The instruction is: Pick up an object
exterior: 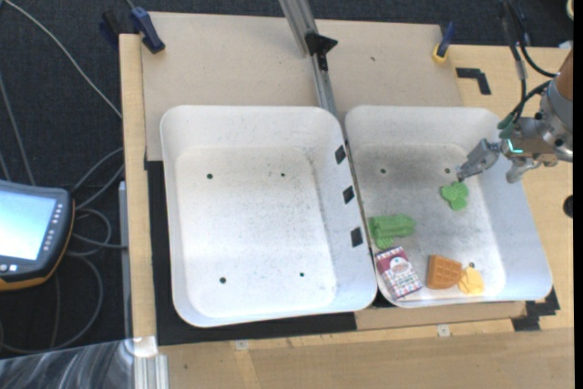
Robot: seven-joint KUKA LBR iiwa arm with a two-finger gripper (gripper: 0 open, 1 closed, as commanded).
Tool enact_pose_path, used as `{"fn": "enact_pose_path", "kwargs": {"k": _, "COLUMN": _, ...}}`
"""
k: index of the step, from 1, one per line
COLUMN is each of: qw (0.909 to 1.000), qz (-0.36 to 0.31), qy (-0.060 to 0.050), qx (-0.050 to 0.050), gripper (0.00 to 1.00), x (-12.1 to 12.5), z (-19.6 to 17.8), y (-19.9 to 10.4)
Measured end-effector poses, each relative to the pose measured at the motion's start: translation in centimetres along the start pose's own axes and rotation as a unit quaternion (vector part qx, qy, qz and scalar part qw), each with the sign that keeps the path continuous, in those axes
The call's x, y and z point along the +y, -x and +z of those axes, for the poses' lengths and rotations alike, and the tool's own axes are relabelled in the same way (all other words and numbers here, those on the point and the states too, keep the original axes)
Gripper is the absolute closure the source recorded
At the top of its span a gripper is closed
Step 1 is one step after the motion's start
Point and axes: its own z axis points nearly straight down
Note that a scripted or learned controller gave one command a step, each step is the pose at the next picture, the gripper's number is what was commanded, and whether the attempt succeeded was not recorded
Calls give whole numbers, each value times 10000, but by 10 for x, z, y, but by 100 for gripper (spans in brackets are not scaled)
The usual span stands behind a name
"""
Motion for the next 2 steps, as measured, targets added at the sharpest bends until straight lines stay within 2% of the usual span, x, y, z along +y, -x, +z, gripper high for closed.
{"fn": "enact_pose_path", "kwargs": {"k": 1, "qw": 10000, "qz": -6, "qy": 27, "qx": -7, "gripper": 0, "x": 1, "z": -3, "y": 0}}
{"fn": "enact_pose_path", "kwargs": {"k": 2, "qw": 10000, "qz": 4, "qy": -4, "qx": 0, "gripper": 0, "x": -4, "z": 56, "y": 7}}
